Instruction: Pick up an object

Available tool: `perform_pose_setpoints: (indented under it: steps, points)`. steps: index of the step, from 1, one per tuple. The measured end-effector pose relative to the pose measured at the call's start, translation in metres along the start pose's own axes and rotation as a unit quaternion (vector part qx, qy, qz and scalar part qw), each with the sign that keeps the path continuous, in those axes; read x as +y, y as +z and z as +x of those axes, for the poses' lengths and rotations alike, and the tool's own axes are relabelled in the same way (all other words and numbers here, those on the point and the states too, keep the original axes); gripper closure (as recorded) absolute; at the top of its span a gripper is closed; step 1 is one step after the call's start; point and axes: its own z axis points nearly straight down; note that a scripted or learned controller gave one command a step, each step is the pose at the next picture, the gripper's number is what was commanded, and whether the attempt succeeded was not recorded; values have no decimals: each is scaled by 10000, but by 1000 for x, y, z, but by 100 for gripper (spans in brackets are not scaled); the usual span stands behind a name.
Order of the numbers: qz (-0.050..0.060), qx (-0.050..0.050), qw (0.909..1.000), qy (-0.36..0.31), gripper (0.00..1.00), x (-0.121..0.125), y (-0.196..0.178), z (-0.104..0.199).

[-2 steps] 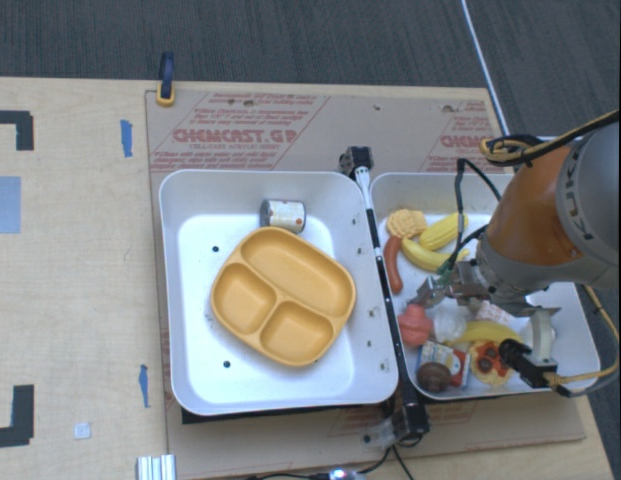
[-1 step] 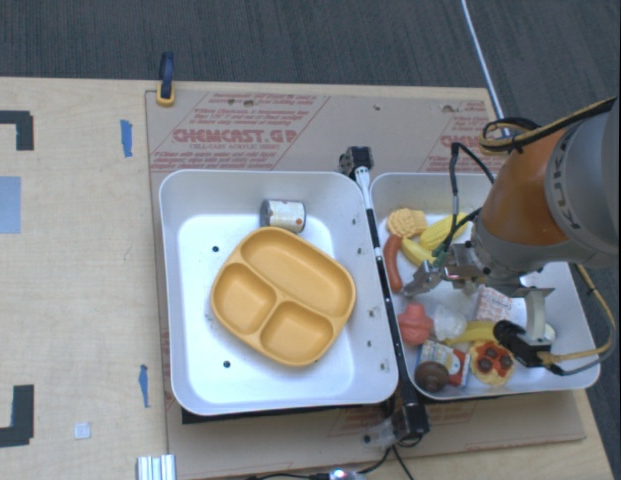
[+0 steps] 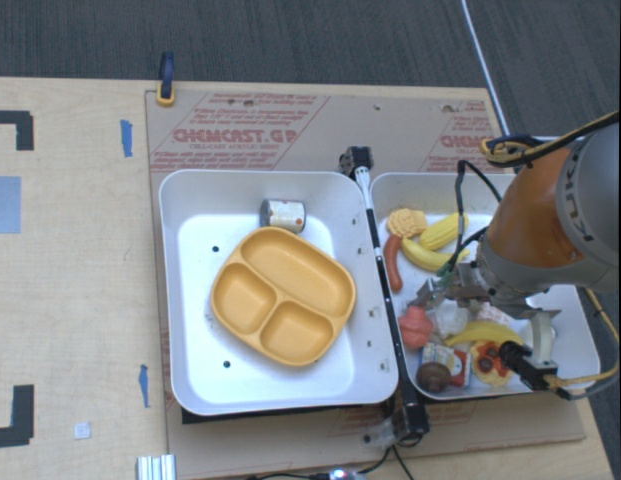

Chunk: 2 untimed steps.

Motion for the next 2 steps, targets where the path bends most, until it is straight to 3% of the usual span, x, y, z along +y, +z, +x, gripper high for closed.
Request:
perform_pose_setpoints:
  steps: [1, 2]
  points:
    - [17, -1, 10000, 3, 0, 6, 0, 1]
    - [9, -1, 10000, -2, 0, 29, 0, 0]
